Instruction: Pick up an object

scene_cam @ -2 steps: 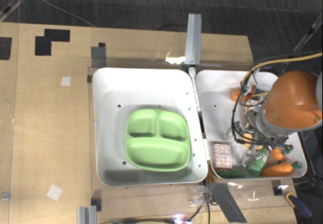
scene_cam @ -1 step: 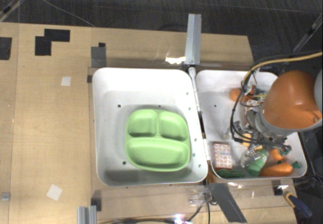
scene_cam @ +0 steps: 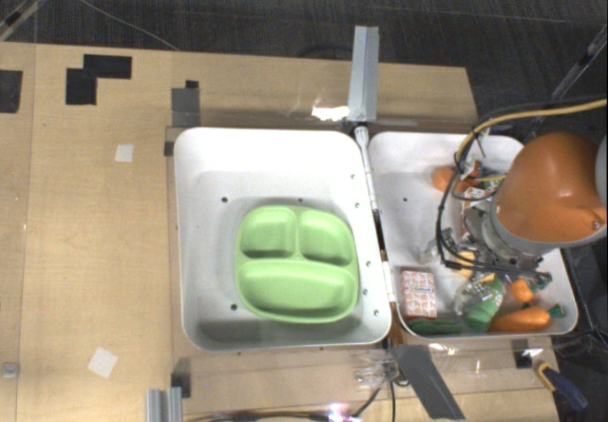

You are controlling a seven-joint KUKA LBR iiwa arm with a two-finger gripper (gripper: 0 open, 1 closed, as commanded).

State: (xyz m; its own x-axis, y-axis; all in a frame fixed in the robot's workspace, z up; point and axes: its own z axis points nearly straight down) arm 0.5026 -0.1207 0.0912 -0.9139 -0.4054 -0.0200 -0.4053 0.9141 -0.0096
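Observation:
The arm's orange band (scene_cam: 554, 187) hangs over the right bin (scene_cam: 404, 182), and my gripper (scene_cam: 480, 289) reaches down beneath it among the objects at the bin's front. Right by it lie a green bottle-like item (scene_cam: 484, 309), an orange carrot (scene_cam: 521, 319) and a small orange piece (scene_cam: 522, 292). A pink-and-white patterned packet (scene_cam: 418, 292) lies to the gripper's left, with a dark green vegetable (scene_cam: 435, 325) in front of it. Another orange object (scene_cam: 444, 179) sits farther back, partly hidden by cables.
The left bin (scene_cam: 199, 220) holds a light green divided tray (scene_cam: 296, 262). A metal post (scene_cam: 364, 73) stands behind the divider between the bins. Black and yellow cables (scene_cam: 456, 220) loop from the arm over the right bin.

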